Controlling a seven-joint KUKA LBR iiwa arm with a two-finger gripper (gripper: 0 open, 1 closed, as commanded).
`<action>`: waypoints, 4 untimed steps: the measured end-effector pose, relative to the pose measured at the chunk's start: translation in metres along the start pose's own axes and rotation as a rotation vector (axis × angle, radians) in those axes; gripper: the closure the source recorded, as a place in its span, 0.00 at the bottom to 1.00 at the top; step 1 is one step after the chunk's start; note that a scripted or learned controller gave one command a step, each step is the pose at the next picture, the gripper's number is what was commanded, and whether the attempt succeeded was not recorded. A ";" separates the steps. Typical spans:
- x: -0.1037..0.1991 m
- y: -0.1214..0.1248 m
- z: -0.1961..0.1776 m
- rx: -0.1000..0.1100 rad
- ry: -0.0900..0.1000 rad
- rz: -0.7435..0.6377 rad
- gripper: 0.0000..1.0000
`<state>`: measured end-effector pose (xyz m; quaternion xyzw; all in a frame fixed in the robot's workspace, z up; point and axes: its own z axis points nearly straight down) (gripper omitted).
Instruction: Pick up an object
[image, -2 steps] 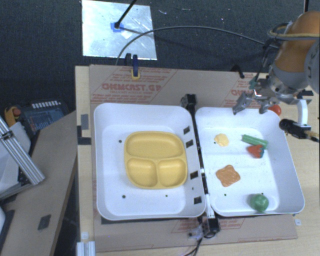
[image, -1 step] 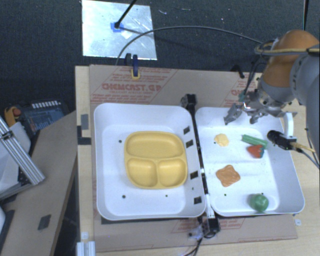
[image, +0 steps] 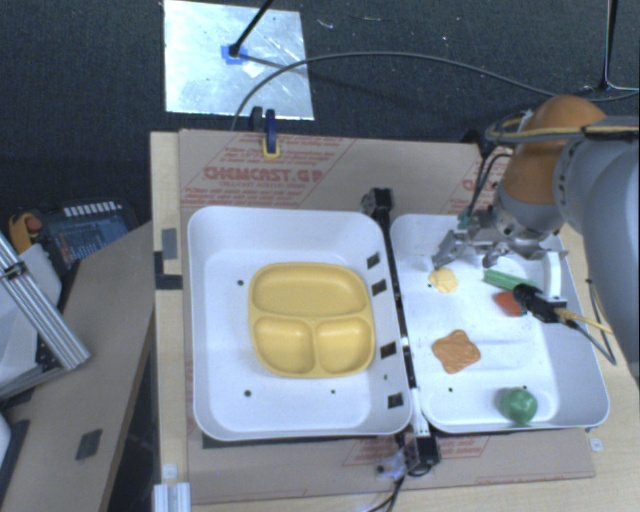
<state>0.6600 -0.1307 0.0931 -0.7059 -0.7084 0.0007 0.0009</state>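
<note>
Briefly, left to right. The left bin holds a yellow divided tray, lying flat near its middle, well away from the arm.

The right bin holds the loose pieces. A pale yellow lump sits in the upper left part. An orange flat piece lies nearer the camera, apart from the lump.

The gripper hangs over the far left part of this bin, just above and slightly right of the lump. Whether it is open or closed cannot be told from this slant, and nothing is seen held in it.

To its right a green stick lies with its long axis running left to right, and a red piece sits just beside it. A green ball rests by the near wall.

Judgement: the lump is the nearest candidate. It lies toward the camera and a little left of the gripper, so a short shift that way and then a descent would be needed. The lump is roundish, with no clear long axis, so wrist angle matters little.
</note>
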 end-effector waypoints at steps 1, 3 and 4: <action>0.000 0.001 0.008 -0.004 -0.001 -0.002 0.00; 0.004 0.004 -0.049 -0.009 -0.001 -0.002 1.00; 0.000 0.006 -0.094 -0.010 -0.002 -0.002 1.00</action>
